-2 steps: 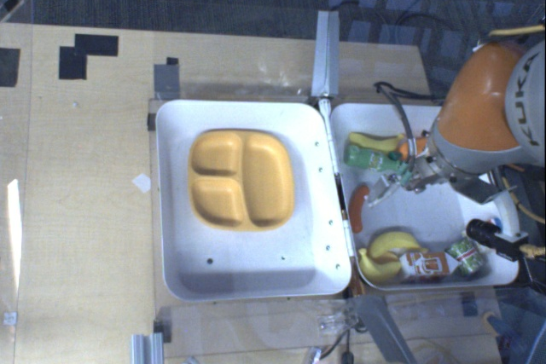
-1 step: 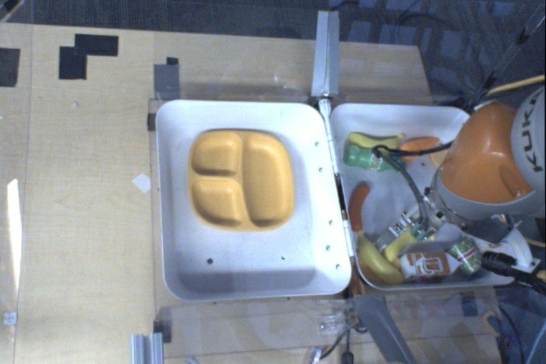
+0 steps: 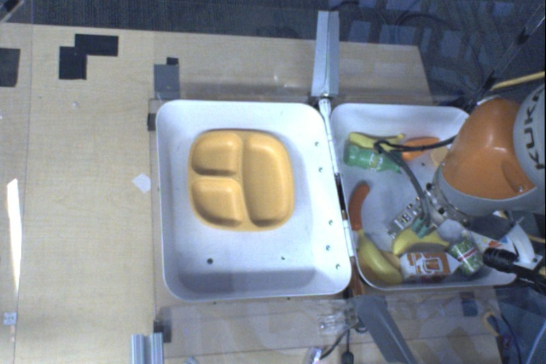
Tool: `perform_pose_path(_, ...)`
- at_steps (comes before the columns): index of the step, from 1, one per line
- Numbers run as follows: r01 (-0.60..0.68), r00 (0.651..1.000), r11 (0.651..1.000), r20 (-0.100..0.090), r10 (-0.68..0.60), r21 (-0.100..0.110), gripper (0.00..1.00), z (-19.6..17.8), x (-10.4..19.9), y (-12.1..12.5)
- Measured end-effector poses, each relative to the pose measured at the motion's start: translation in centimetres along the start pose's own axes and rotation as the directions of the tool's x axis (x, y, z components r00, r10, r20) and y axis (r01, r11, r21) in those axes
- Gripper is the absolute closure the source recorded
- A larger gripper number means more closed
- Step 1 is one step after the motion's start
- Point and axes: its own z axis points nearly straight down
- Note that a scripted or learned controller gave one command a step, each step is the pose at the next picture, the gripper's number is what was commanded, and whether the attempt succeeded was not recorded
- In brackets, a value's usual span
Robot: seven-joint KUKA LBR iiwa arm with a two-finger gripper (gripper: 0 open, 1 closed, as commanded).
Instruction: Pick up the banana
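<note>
The camera view looks down at a slant on a pale wooden bench (image 3: 85,183) with two shallow white bins set side by side. The left bin (image 3: 179,268) takes up the middle of the frame and holds a yellow divided tray (image 3: 242,178) with three compartments, lying flat in the bin's upper half. The right bin (image 3: 388,113) sits at the right of the frame, its near edge touching the left bin's along a metal divider.

The arm (image 3: 495,153) enters from the right edge, its orange band a large rounded dome over the right bin's right side, with grey wrist parts below it. The gripper (image 3: 424,222) hangs low over the bin's lower middle, reaching down toward the cluttered corner (whether it is spread or closed I cannot tell, since the wrist and cables cover it).

The banana (image 3: 378,260) lies in the lower left of the right bin, curved along the bottom wall, just left of and below the gripper; a second yellow piece (image 3: 408,239) shows right beside the gripper. A small brown-and-white carton (image 3: 424,266) lies touching the banana's right end, with a green-topped can (image 3: 466,255) further right. A red-brown sausage-shaped item (image 3: 357,205) lies along the bin's left wall above the banana. In the upper part sit a green bottle (image 3: 368,156) and an orange carrot-like item (image 3: 420,145).
</note>
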Motion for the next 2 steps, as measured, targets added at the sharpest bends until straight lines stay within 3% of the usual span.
perform_pose_path(1, -0.244, 0.97, 0.97, -0.001, 0.244, 0.006, 1.0, -8.07, 4.84, 3.89)
perform_pose_path(2, -0.244, 0.97, 0.97, -0.001, 0.244, 0.006, 0.0, -8.05, 4.84, 3.88)
